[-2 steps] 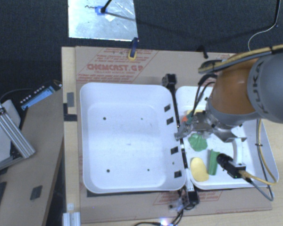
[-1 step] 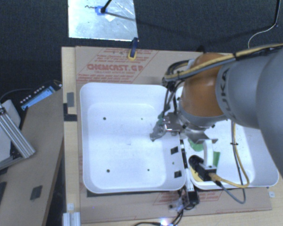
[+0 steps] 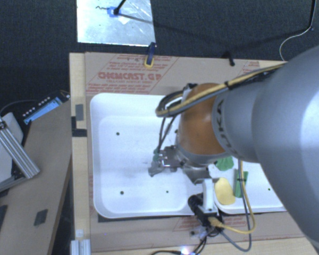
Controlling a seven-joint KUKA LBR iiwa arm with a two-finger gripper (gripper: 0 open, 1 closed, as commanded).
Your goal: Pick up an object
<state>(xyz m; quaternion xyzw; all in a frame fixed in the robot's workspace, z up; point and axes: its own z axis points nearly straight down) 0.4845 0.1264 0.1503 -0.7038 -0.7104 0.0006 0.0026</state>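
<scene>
- You are looking at the candidate objects lying in the right bin [image 3: 266, 198], mostly hidden by the arm: a yellow rounded object [image 3: 224, 191] near that bin's front edge, a green piece [image 3: 224, 163] just behind it, and a thin green stick [image 3: 238, 180] standing beside them.
- The gripper [image 3: 155, 166] is hanging over the middle of the left bin [image 3: 109, 142], well apart from those objects; you cannot tell how its fingers are set, and nothing is showing between them.
- The grey arm [image 3: 276, 116] with its orange band [image 3: 199, 124] is crossing from the right, cables looping along it.
- Both bins are sitting on a cardboard sheet [image 3: 127, 73] printed in red, lying on the bench.
- Behind the sheet's far edge a shiny foil square [image 3: 114, 12] is lying on dark carpet [image 3: 32, 36].
- At the left, aluminium rails [image 3: 10, 142] are leaning over a tan board [image 3: 48, 185].
</scene>
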